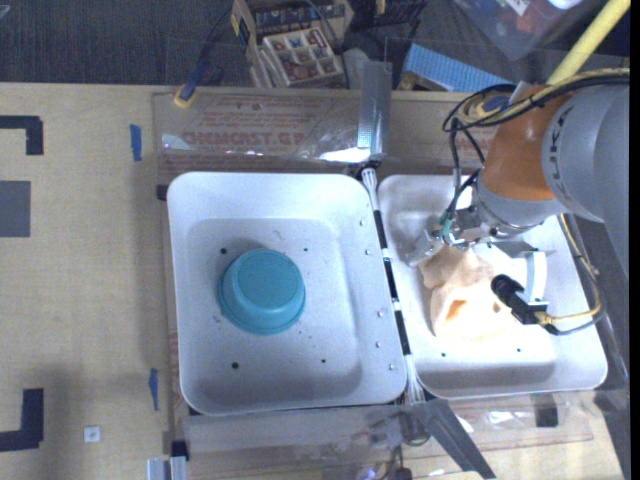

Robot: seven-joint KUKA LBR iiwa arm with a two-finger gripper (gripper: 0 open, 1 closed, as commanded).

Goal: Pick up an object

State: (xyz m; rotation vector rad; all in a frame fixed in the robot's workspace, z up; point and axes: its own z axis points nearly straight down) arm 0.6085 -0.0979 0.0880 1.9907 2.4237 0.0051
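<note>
one fixed camera above the bench (80,268), angled down, both white bins (190,208) in frame — arm (560,158) entering from right

left bin (190,208) | teal bowl (262,289) upside down | right bin (560,368)

Gripper (447,232) fingers hidden beneath wrist and glare; right bin (520,373) washed out, pale object (462,290) indistinct; arm (590,148) cut off at right edge.

Pale wooden bench (80,298) under dark floor (100,18), cluttered boxes (295,33).
</note>
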